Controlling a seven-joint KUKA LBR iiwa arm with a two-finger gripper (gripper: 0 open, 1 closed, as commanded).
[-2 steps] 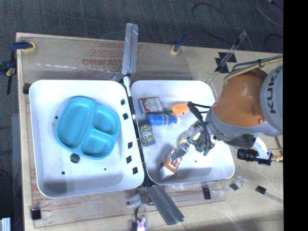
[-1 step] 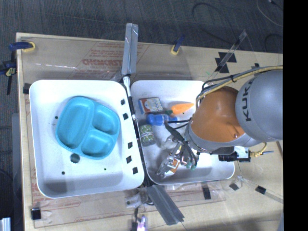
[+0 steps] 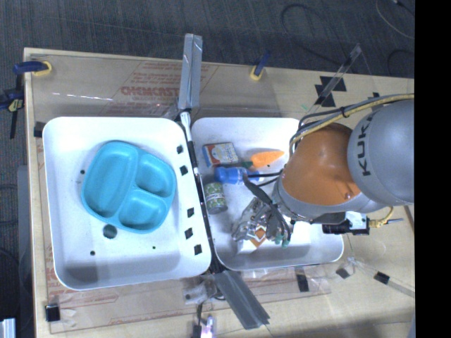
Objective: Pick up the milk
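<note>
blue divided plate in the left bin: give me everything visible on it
The blue divided plate looks like smooth, slightly glossy moulded plastic in one light blue colour, with rounded corners. Raised ridges split it into three compartments: one large on the view's left, two smaller on the right. Nothing lies in any of them. It rests flat, open side up, turned at a slant to the walls, on the floor of the left bin, about mid-bin. Nothing but the floor touches it; the gripper is over in the right bin.

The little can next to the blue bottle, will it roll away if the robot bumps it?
Probably. The can looks round and lies on its side on the smooth right bin floor, so a nudge could roll it. It seems small and likely light. The bin wall beside it should stop it soon.
</note>
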